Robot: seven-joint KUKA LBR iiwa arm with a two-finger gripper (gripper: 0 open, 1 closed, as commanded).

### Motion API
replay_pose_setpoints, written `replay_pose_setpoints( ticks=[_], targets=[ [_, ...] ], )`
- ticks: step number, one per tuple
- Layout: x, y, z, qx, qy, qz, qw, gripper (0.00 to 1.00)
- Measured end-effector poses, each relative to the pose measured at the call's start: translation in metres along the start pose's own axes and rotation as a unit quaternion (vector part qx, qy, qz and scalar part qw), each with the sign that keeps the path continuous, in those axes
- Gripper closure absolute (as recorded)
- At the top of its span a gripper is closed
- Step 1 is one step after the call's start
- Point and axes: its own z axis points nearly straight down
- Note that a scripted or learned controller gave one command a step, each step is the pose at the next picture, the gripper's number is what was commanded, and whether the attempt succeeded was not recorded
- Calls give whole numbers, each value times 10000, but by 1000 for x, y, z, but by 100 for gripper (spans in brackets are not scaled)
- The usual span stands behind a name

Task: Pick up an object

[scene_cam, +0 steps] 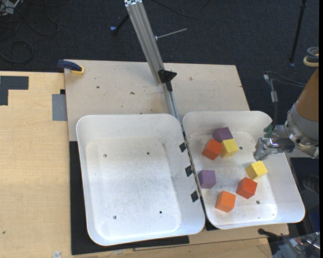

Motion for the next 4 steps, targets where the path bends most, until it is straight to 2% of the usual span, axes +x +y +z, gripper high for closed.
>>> replay_pose_setpoints(
  ticks=[2,3,4],
  targets=[
    [85,42,-11,16,13,-15,10000,100],
    [142,64,-10,18,11,-18,10000,100],
    [188,87,9,26,7,-12,10000,100]
  ],
)
